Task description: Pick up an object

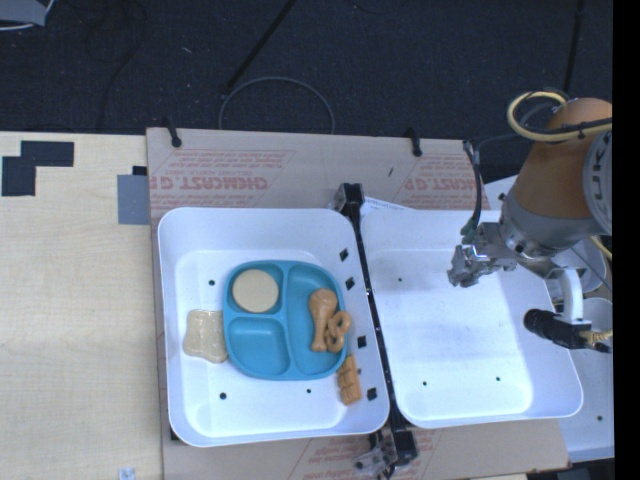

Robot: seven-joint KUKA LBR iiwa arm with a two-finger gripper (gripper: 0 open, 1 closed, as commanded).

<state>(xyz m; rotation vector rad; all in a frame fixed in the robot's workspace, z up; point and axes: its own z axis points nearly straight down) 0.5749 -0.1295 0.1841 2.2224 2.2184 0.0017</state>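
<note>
While the arm (560, 183) reaches in from the right, its gripper (467, 265) hangs over the right bin (480, 398), near that bin's upper right part and well apart from the divider (365, 298) between the two bins. The metal fingers are small and dark against the white floor, and I cannot tell whether they are spread or pressed together; nothing can be seen between them. Just right of the gripper sits the grey wrist, and above that the orange band (555, 163), with a yellow cable loop (535, 113) at its top. A black part (558, 328) juts out below the wrist, over the right bin's right rim.

Across the divider, every loose thing lies in the left bin (190, 238). A blue tray (262, 353) with three compartments rests on its floor. A round tan disc (254, 290) sits in the tray's upper left compartment. A tan pretzel-like piece (328, 319) lies in the tray's right compartment. A pale toast slice (205, 335) lies on the bin floor, touching the tray's left edge. A small orange-brown piece (348, 379) lies on the bin floor just below the tray's lower right corner, near the divider.

Both bins rest on a cardboard sheet (260, 168) with red print.
</note>
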